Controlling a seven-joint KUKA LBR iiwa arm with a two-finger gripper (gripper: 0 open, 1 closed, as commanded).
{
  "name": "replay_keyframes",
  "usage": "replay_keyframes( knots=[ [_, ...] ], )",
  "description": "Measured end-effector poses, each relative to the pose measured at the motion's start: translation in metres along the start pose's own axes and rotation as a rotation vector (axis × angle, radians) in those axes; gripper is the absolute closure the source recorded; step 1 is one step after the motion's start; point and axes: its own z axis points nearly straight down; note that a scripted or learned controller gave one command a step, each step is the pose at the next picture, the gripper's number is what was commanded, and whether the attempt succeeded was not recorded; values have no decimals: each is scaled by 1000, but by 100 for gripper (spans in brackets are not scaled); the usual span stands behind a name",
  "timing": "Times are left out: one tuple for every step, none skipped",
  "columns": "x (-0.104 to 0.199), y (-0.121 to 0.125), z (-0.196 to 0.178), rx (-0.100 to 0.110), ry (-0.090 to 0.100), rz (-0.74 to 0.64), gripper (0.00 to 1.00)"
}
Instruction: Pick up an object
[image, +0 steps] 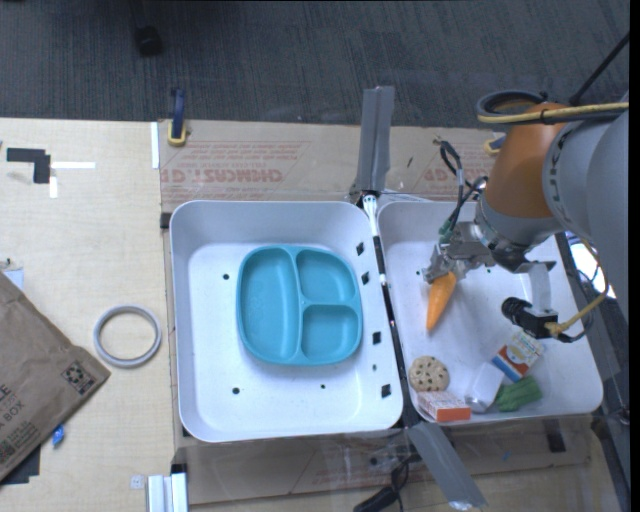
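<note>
An orange carrot is in the right bin, its wide end up and its tip pointing toward the front. My gripper sits right over that wide end, and its fingers close on the top of the carrot. The arm's orange band rises behind it at the bin's back right. A cookie lies on the bin floor just in front of the carrot's tip.
At the right bin's front lie a red and white box, a green item and a small white packet. A teal divided plate fills the middle of the left bin. A tape ring lies on the bench to the left.
</note>
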Motion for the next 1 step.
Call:
replay_keyframes(
  knots=[
    [73,18,-91,-2,0,-160,100]
  ],
)
